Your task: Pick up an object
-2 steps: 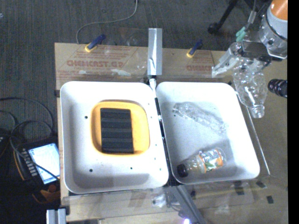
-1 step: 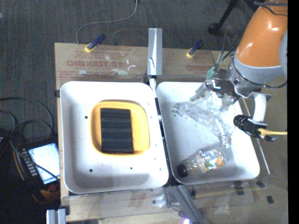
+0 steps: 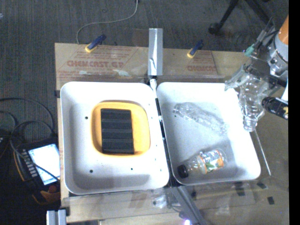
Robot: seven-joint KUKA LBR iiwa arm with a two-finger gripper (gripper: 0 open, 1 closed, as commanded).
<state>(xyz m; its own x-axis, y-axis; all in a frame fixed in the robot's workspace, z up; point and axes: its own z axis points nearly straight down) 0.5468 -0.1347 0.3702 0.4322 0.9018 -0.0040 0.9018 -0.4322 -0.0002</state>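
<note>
Two shallow white bins sit side by side on the table: the left bin [image 3: 75, 139] holds a yellow rectangular sponge with a black ribbed top [image 3: 120, 128], and the right bin [image 3: 253, 165] holds a crumpled clear plastic bottle [image 3: 199, 116] toward its far side and a small clear bottle with an orange label and dark cap [image 3: 206, 162] near its front edge. The gripper [image 3: 250, 108] hangs over the right bin's far right rim; whether its jaws are open or closed I cannot tell. Likely risks: the clear bottle is slick and may squirt sideways, and the labelled one may roll away.
</note>
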